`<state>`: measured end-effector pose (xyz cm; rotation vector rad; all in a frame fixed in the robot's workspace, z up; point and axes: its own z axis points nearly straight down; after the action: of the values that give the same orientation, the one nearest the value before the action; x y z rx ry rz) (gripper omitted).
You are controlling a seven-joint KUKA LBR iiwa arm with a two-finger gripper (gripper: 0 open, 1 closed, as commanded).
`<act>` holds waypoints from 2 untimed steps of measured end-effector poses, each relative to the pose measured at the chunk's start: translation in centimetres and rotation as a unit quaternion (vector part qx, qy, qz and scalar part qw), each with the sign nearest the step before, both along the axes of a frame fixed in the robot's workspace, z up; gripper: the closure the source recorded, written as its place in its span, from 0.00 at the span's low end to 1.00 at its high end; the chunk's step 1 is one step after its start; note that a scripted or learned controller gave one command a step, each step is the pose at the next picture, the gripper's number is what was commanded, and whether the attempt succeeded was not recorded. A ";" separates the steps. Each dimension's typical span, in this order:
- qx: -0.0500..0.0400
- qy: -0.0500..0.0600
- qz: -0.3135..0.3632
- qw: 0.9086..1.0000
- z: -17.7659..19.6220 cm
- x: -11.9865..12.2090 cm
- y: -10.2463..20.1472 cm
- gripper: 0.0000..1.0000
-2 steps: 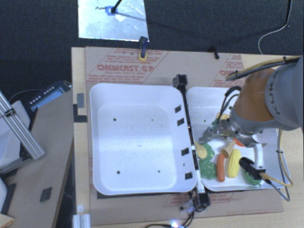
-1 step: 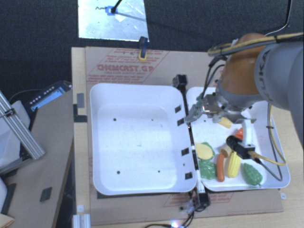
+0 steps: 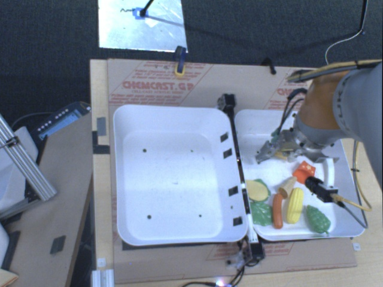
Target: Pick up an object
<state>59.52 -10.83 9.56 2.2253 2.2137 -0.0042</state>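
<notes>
Left bin: a shallow white plastic bin is seen on the left, with a wide, plain white floor.
Right bin: a second shallow white plastic bin is set just beside it, and their inner edges touch.
Toys: all are gathered along the near edge of the right bin.
Corn: a yellow toy corn cob is laid with its long side running from the near edge toward the far edge, a little tilted.
Sausage: a red-orange toy sausage is laid just beside the corn, pointed the same way.
Other toys: a round yellow-green slice, a dark green leafy piece, a bumpy green lump and a small orange block are seen near them.
Arm: the grey arm with the orange band is reached in over the right edge.
Gripper: the grey metal gripper is placed low over the middle of the right bin, near the orange block.
Grip: whether it is open or closed cannot be told.
Open room: bare white floor is seen between the gripper and the inner edge.
</notes>
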 end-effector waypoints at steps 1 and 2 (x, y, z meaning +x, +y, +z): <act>0.002 -0.004 0.006 1.000 -1.0 7.7 2.2 0.00; 0.001 -0.003 0.006 1.000 0.1 7.5 2.1 1.00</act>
<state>67.04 -8.75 9.67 2.2103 2.2247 0.0060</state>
